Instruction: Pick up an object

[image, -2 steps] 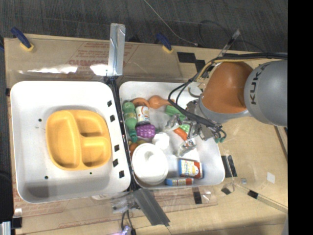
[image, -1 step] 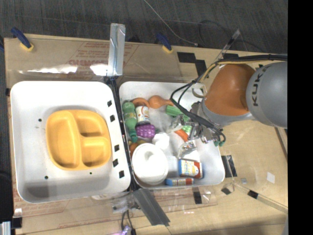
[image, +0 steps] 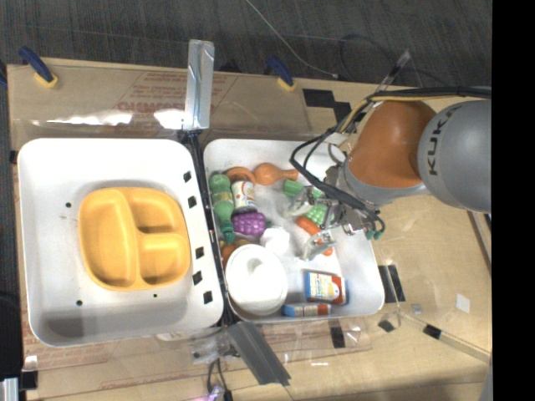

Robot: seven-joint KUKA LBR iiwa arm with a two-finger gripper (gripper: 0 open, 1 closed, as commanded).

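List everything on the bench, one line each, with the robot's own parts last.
bins: two, white, side by side on the bench
divided plate: one, yellow, middle of the left bin
toy grapes: one bunch, purple, left part of the right bin
round lidded container: one, white, near left corner of the right bin
small carton: one, blue and orange, near side of the right bin
marker: one, blue and red, along the right bin's near wall
orange toy: one, orange, far side of the right bin
green toys: a few, green, along the right bin's left wall
clamps: two, blue and yellow, far edge of the bench
arm: one, grey with orange band, reaching in from the right
hand: one, low over the right bin's clutter
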